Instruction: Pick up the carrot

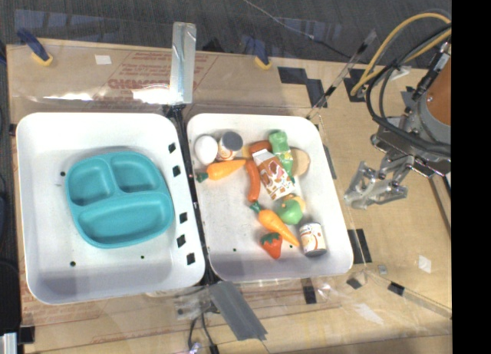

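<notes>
A: So, where does the carrot sit?

B: In the right bin, toward its near side, lying at a slant with its green top pointing left. A green apple-like toy touches it on the far side, a strawberry lies just beside its near end, and a small can stands close on the right.

A: And the pincer?

B: It hangs over the bare desk to the right of that bin, well apart from the carrot, grasping nothing. Whether it is released or clenched I cannot tell.

A: What could go wrong?

B: There are two orange, carrot-like toys. A second one lies on the far left of the same bin, next to a white egg, so the arm could go for either. I judge crowding the bigger risk: coming down on the near one may nudge the strawberry or tip the can, or close on the apple instead.

A: Anything else around?

B: A red chilli, a snack box and a green bottle crowd the middle. The left bin carries a teal divided plate.
</notes>
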